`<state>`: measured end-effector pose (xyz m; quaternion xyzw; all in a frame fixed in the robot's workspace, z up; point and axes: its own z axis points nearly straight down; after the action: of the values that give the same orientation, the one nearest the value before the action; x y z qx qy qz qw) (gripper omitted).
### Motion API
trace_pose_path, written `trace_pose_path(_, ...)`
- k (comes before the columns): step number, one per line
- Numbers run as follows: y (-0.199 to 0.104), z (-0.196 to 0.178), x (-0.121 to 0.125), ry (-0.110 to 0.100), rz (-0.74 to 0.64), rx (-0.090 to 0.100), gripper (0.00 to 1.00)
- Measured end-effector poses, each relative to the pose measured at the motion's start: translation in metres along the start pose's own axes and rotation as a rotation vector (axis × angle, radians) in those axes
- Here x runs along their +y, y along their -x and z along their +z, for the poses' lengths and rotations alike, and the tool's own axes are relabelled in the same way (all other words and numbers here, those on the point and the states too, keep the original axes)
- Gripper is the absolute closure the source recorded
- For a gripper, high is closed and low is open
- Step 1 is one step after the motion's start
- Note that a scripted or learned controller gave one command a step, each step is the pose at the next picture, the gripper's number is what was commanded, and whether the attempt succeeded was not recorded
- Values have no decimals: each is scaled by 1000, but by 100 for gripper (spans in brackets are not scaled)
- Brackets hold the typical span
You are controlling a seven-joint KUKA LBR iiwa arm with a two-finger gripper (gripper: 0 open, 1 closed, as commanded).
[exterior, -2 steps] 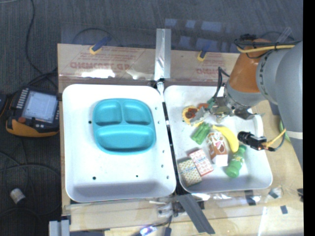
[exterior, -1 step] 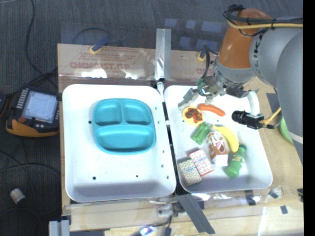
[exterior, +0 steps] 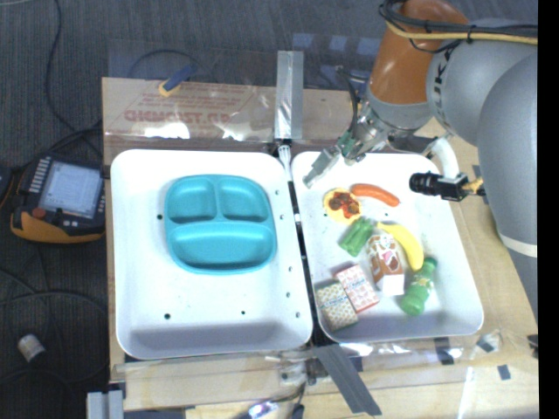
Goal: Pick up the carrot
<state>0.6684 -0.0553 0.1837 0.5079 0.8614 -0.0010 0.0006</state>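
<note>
Now carrot point(exterior: 375, 195) lay in right bin point(exterior: 454, 234), far part, long axis left to right, just beside small yellow piece with red spots point(exterior: 341, 202). Hand point(exterior: 336, 157) hung over far left corner of that bin, near carrot but apart; fingers looked spread, nothing between them. Carrot looked light, stiff, smooth, probably slippery plastic. Best hold: across middle, on narrow width. Blue plate point(exterior: 220, 223) sat in left bin.

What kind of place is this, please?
Probably a robotics lab bench for pick-and-place tests: a grey arm reaches over two white bins, toy food such as a carrot lies inside, and a control pendant sits nearby.
</note>
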Motion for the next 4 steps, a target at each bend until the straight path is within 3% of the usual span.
trace_pose_path(1,41,96,-25,-12,-60,10,0)
trace_pose_path(2,69,49,-96,1,-245,1,0)
trace_pose_path(3,-1,-1,-44,4,-502,-1,0)
trace_pose_path(4,-1,76,-85,19,-667,-18,0)
